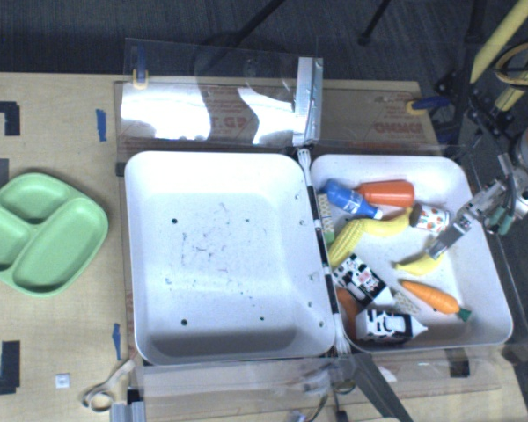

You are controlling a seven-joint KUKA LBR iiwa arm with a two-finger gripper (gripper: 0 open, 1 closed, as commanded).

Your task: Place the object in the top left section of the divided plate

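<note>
Pincer (442, 241) reaches in over the right bin (488, 262), its tip above a yellow banana (420, 263); whether it is wide or narrow cannot be told. No writing is legible. The divided plate (40, 233), pale green with three sections, lies on the bench (62, 139), left of the left bin (218, 253).

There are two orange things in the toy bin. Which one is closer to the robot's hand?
The carrot with the green tip, low in the right bin, lies just under the gripper. The other orange piece sits up by the blue bottle.
</note>
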